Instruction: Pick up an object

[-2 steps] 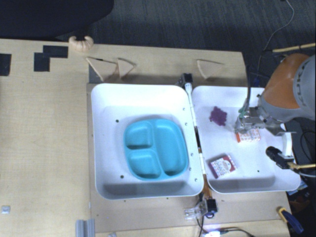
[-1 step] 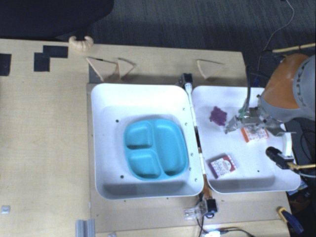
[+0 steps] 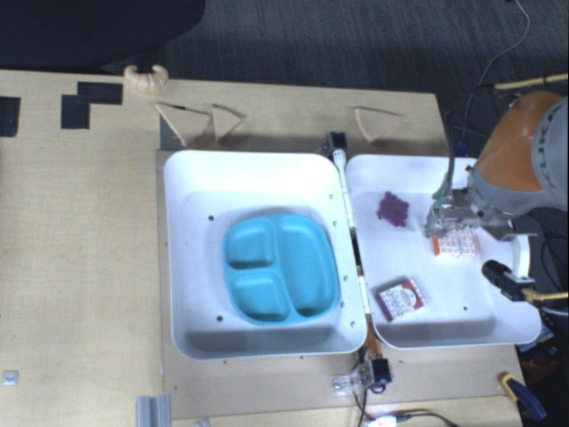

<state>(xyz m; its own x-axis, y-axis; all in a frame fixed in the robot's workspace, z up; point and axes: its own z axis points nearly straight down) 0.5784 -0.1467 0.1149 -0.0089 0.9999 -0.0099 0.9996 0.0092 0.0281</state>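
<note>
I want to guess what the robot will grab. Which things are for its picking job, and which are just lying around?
For the job:
grey two-finger gripper
small purple lumpy object
red and white flat packet
dark red flat packet
right white bin

Just lying about:
blue three-part plastic tray
left white bin

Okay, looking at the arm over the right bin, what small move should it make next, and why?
Probably a short straight descent. The gripper hangs in the right white bin directly above the small white packet with red print, nearer than the purple crumpled object or the dark red square packet. Whether anything is already held can't be seen.
</note>
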